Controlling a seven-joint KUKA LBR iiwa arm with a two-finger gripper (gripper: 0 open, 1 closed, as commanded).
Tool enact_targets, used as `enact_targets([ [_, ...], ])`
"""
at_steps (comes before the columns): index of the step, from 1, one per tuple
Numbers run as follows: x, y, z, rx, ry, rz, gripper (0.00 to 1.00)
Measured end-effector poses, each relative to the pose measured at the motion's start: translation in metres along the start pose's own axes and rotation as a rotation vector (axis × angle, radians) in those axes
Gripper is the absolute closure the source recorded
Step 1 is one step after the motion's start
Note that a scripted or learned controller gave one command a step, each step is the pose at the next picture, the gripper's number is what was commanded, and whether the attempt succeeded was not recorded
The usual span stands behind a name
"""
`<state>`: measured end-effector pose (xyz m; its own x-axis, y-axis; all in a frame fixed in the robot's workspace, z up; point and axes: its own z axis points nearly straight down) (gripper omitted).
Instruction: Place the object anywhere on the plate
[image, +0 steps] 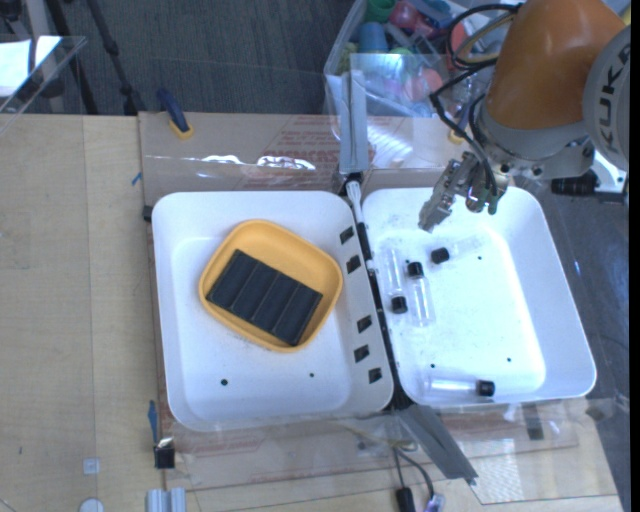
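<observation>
Right now I see the gripper (447, 205) hanging over the back left part of the right bin (560, 300), tilted down and to the left, with the orange-banded arm (540, 60) reaching in above it. I cannot tell from this angle how its fingers stand, and I see nothing between them.

Below it, on the right bin's floor, lie several clear plastic vials with black caps: one short one (438, 255) just under the gripper, a cluster of two or three (412, 285) near the bin's left wall, and one more (460, 384) lying on its side near the front edge.

Over in the left bin (180, 300) sits the yellow plate (270, 284), a rounded square turned at a slant, and a dark ribbed slab (263, 295) already rests on it, inside the rim. A divider (365, 300) with black clips runs between the two bins.
</observation>
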<state>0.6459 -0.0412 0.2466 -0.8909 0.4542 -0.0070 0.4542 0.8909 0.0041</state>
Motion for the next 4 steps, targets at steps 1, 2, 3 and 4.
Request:
enact_targets([
  [1,-0.007,0.006,0.061,0.002,0.006,-0.107,1.00],
  [2,-0.001,0.020,0.061,0.000,0.004,-0.305,1.00],
  [3,-0.001,0.026,0.060,-0.001,0.002,-0.520,1.00],
  [4,0.006,0.060,0.040,-0.003,-0.001,-0.732,1.00],
])
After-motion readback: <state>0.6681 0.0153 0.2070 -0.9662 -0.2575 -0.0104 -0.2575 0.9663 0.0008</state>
